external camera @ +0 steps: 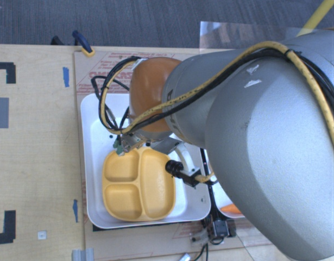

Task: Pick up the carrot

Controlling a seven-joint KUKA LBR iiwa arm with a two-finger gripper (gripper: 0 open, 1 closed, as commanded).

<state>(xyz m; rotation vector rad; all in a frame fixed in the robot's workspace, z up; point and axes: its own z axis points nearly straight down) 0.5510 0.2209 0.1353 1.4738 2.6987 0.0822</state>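
Note:
The grey arm with its orange band reaches over the left white bin and covers much of the view. Its gripper points down at the back edge of a yellow divided plate, where a small greenish piece sits. An orange sliver peeks out under the arm at the right bin's front; it may be the carrot, and most of it is hidden.
Black and yellow cables loop over the left bin's back. The bins rest on a cardboard sheet on the wooden bench, with blue tape marks. The arm hides the right bin.

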